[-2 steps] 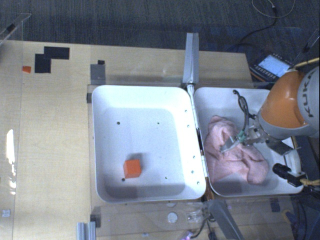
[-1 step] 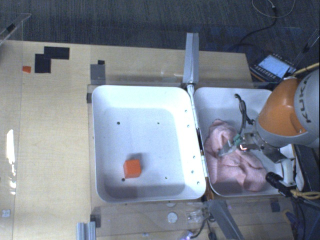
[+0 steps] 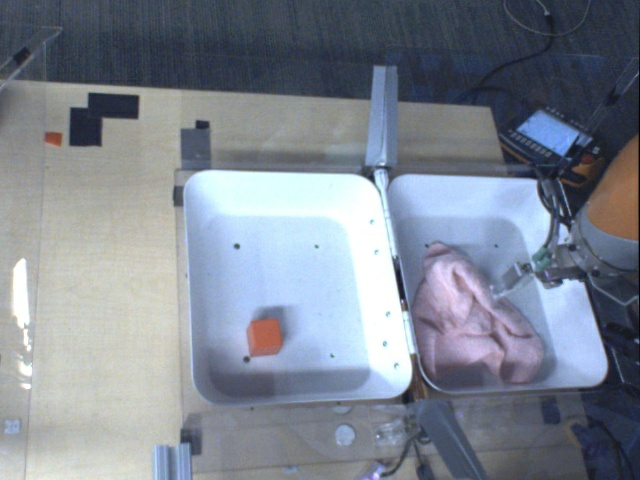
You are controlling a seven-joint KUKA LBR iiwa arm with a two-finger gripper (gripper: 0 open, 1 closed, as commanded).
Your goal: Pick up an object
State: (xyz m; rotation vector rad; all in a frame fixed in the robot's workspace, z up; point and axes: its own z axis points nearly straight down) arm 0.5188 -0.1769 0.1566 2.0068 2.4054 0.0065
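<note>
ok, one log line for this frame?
gripper: over right bin, at pink cloth | grasp: unconfirmed | orange block: left bin, untouched

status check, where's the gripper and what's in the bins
Gripper low in right bin, at pink cloth, grip unconfirmed. Orange block in left bin. Nothing blocking.

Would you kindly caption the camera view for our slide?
Gripper at pink cloth in right bin; orange block in left bin.

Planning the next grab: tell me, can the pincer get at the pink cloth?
Probably yes: the pincer is right at the pink cloth in the right bin, nothing between them.
</note>
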